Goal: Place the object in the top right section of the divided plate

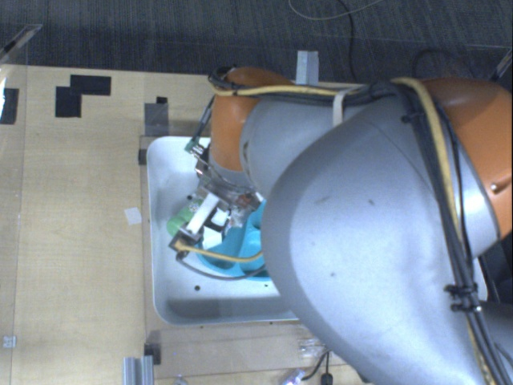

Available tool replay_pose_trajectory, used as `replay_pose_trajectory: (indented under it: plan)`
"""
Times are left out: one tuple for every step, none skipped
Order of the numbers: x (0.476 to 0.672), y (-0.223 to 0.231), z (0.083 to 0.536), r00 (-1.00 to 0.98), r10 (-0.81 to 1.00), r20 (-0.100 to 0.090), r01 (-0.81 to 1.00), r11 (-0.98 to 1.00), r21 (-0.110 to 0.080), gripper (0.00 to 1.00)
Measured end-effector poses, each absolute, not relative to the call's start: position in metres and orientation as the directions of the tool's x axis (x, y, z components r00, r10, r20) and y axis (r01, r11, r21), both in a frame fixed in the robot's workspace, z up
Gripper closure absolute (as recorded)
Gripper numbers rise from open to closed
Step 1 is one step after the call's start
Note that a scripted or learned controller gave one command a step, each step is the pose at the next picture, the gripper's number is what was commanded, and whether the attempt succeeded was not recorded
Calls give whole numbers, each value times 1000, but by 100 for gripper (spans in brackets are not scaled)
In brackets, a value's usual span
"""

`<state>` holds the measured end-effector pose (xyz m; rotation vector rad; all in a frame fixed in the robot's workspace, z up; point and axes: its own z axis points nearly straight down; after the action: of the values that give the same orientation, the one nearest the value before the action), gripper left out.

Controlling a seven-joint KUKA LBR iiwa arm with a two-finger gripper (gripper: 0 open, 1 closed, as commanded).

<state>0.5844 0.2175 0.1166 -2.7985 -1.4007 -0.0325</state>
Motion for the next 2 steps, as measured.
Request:
replay_pose_trajectory:
  plan:
    - [579,225,107,569,822,35,821,-570,32,100]
    - [586,234,110,767,641,25,641,-767,14,100]
